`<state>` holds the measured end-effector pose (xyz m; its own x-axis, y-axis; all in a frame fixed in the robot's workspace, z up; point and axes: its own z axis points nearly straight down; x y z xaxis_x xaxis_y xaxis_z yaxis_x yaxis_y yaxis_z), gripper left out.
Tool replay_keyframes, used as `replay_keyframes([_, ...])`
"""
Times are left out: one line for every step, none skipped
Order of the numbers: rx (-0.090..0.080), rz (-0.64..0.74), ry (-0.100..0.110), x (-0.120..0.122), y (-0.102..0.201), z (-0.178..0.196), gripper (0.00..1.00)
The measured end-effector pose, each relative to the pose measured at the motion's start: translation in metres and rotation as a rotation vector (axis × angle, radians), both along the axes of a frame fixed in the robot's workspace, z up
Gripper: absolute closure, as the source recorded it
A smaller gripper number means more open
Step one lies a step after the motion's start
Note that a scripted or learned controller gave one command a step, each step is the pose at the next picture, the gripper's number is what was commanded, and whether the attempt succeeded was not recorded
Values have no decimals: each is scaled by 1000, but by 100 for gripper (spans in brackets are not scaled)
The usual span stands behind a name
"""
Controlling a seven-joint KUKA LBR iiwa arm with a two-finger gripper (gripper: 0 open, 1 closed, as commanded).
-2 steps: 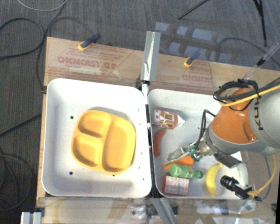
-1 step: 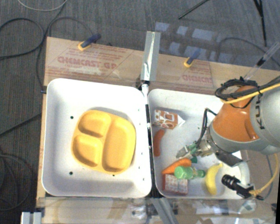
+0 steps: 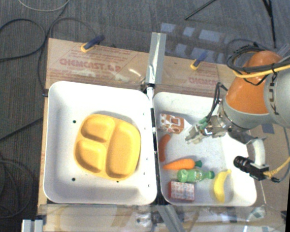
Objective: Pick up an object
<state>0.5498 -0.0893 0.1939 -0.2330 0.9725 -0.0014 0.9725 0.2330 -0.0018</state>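
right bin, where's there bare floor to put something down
Free patches in the right bin: the upper middle, between the patterned box and the gripper, and the stretch right of the carrot, above the banana. The lower half is crowded: carrot, green bottle, red packet and banana lie close together. The left bin has bare rim floor around the yellow tray.

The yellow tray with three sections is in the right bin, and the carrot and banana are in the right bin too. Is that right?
Not quite. The camera view shows the yellow three-section plastic tray in the left white bin. The orange carrot and yellow banana are indeed in the right white bin.
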Motion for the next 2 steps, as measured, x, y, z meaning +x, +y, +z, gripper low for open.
replay_keyframes([1, 21, 1, 14, 30, 20, 100])
replay_keyframes([1, 21, 1, 14, 30, 20, 0])
